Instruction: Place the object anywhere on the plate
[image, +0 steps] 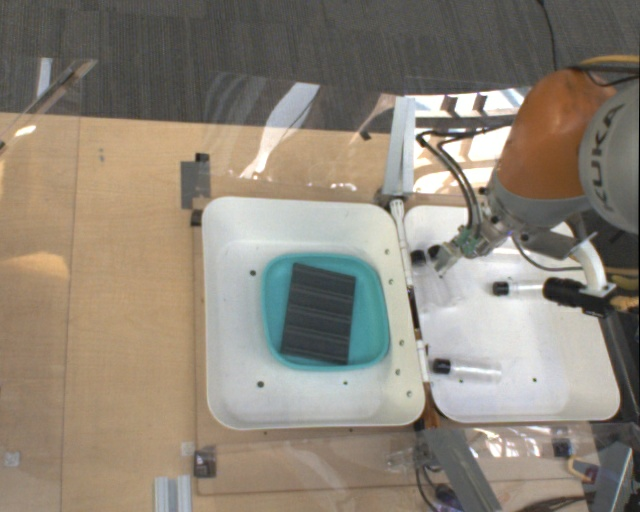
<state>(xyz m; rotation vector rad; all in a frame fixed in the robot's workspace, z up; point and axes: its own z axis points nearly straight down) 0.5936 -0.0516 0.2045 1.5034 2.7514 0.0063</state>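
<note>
The dark grey ribbed rectangular block (319, 314) lies flat on the square teal plate (375, 340) in the left white bin (230, 390), seemingly already delivered, while the hand's state I cannot tell.

Dark ridged block (319, 314) lies on teal plate (374, 335).

object (319, 313): dark ribbed slab, possibly grey | flat, slightly tilted | on teal plate (275, 290), left bin
</note>
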